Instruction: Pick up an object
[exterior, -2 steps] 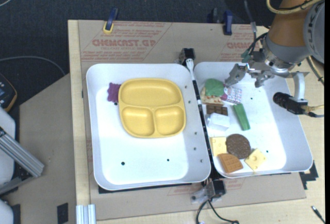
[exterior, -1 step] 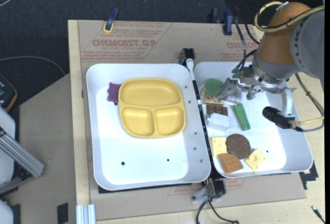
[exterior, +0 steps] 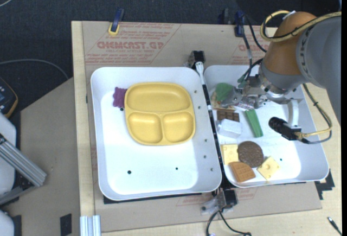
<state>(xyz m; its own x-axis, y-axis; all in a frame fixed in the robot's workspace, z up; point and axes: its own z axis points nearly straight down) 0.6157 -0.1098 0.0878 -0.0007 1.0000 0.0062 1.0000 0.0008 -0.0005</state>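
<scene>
The arm comes in from the right and my gripper (exterior: 245,100) hangs low over the middle of the right bin (exterior: 312,167). Under and around it lie a green round object (exterior: 223,91), a brown chocolate-like bar (exterior: 227,116), a clear white piece (exterior: 230,127) and a green stick (exterior: 253,122). Nearer the front sit a round brown cookie (exterior: 250,152), an orange cracker (exterior: 241,171), a yellow slab (exterior: 230,151) and a yellow cheese wedge (exterior: 269,167). I see nothing held between the fingers.
The left bin (exterior: 108,164) holds a yellow divided plate (exterior: 160,112) with a purple object (exterior: 119,97) beside its left edge. A black divider runs between the bins. Clamps sit on the cardboard's back edge.
</scene>
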